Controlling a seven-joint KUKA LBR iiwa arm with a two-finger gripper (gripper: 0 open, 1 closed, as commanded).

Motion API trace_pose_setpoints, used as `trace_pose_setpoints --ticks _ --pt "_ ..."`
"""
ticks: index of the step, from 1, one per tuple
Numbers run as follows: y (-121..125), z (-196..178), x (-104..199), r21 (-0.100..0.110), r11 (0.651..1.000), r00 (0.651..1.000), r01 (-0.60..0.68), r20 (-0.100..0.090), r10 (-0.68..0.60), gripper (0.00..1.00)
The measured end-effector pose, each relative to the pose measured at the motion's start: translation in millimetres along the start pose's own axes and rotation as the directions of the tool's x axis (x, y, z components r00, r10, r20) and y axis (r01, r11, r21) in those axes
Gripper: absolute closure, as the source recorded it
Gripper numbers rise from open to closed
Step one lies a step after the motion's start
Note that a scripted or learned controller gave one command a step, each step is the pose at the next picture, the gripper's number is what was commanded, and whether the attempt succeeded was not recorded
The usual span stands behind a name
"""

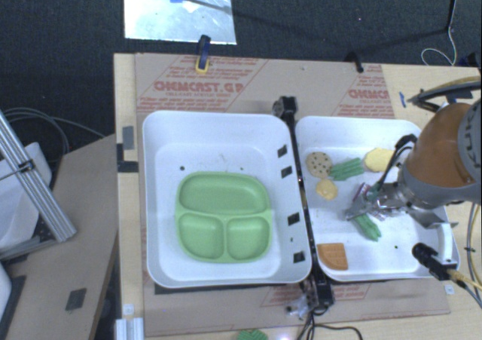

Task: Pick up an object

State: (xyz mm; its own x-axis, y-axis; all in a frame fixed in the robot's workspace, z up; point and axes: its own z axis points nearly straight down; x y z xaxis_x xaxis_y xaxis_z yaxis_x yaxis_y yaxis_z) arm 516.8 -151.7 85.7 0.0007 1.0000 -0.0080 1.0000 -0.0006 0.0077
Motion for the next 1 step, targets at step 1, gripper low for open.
trace_pose_setpoints --ticks 1 --pt "3.5 -16.0 -1.7 -0.012 1.000 1.000 -0.002 0.003 0.002 1.00"
